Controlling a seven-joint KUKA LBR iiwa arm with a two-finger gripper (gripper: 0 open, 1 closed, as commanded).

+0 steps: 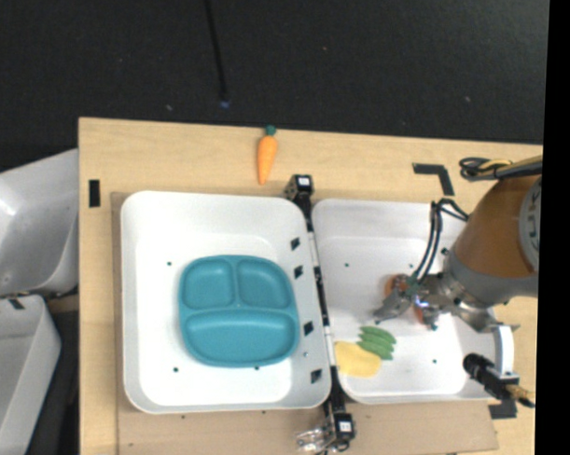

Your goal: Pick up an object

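In the right bin (359, 234) lie a green toy vegetable (378, 341) and a yellow piece (358, 362), touching each other near the front left corner. My gripper (408, 305) hangs over the middle of that bin, just above and right of the green piece. A small orange-brown object (396, 285) sits right at the fingers; whether it is gripped is unclear. The grey arm with its orange band (495, 239) comes in from the right.
The left bin (144, 264) holds a blue divided plate (237, 310). A toy carrot (266, 156) lies on the bench behind the bins. Black cables (439, 227) run along the arm over the right bin's back edge.
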